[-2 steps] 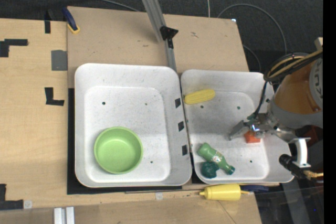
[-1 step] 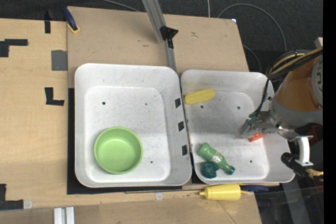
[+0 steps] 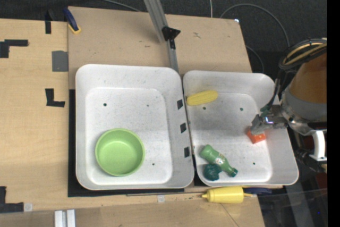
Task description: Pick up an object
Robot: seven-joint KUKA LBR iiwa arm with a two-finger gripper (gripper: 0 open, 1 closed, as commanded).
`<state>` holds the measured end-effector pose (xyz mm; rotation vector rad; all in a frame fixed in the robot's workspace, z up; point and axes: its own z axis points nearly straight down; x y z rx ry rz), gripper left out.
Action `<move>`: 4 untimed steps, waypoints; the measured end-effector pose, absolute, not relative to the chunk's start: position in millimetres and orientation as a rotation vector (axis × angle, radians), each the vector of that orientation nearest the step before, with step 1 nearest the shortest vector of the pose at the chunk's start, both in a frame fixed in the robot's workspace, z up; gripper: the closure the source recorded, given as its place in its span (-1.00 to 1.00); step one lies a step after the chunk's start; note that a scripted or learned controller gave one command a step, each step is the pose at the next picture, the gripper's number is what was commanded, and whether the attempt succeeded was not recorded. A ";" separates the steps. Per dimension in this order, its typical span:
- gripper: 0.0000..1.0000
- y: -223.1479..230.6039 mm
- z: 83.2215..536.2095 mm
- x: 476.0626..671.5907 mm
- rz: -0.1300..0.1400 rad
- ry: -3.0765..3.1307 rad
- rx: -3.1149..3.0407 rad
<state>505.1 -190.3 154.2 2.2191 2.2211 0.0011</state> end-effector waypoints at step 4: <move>1.00 -100.7 254.5 495.2 0.000 2.231 2.216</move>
